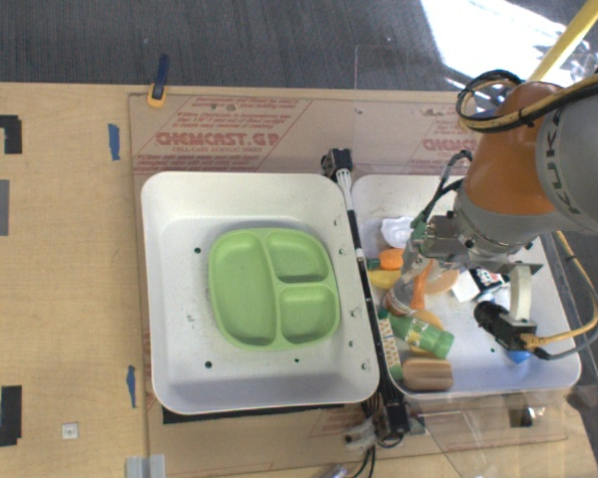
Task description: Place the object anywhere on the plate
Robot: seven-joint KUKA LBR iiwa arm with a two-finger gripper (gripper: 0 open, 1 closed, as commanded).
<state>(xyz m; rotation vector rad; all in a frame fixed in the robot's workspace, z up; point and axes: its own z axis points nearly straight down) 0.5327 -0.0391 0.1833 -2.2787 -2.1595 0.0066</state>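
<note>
A light green divided plate (272,287) lies in the middle of the left white bin (169,267), with nothing on it. My gripper (417,285) is lowered into the right bin (563,366), among a pile of small toy foods. It stands right over an orange piece (439,281) and just above a green bottle-like toy (426,338). The wrist body hides what lies directly under it. A brown bun-shaped toy (427,372) lies near the bin's front edge.
Several more toys sit at the right bin's left side: a small orange one (391,260), a white one (396,232) and a yellow one (383,279). A black rail (354,237) separates the bins. A black and yellow cable (518,335) hangs from the wrist.
</note>
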